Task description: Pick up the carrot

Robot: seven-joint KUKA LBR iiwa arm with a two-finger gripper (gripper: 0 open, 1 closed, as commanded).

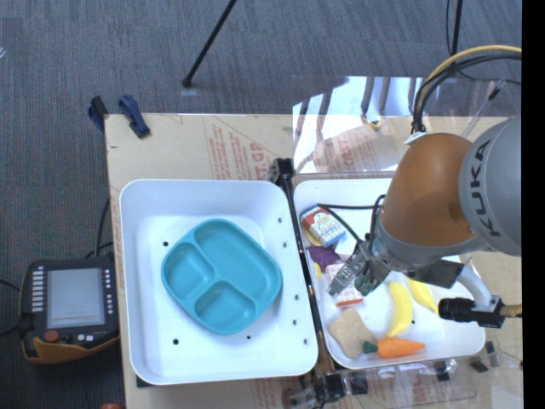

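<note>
The carrot (398,347), orange with a green top, lies near the front edge of the right bin (341,196). My gripper (352,281) hangs over the middle of that bin, up and to the left of the carrot and apart from it. Its tip is over a small red and white item (348,299).
The right bin also holds a banana (399,306), a slice of bread (349,329), a small snack box (323,225) and a purple item (322,255). In the left bin (149,348) sits a teal divided plate (221,275). A tablet (70,298) lies left of the bench.
</note>
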